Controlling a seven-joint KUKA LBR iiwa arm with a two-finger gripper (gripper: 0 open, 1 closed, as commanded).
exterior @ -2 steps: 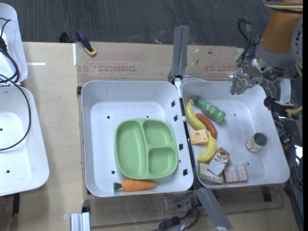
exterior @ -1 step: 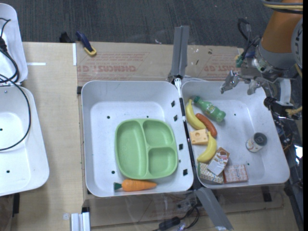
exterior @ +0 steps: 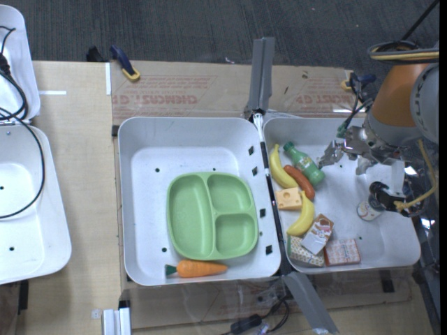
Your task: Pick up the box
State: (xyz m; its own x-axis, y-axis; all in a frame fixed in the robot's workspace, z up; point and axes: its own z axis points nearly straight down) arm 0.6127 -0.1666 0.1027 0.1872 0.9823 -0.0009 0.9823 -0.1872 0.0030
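Lying flat by the near wall of the right bin [exterior: 391, 260], the box [exterior: 342, 252] sits toward that bin's near-right corner. A small carton [exterior: 316, 234] and a cracker-like piece [exterior: 305, 253] crowd its left side, with 2 bananas [exterior: 280, 167], a cheese wedge [exterior: 288, 199], a sausage [exterior: 299, 181] and a green bottle [exterior: 304, 164] ranged along the left wall. The tool [exterior: 347, 152] hangs over the bin's far half, well apart from the box; whether it is spread or closed cannot be told. The left bin [exterior: 133, 201] carries a green divided plate [exterior: 212, 216] and a carrot [exterior: 194, 269].
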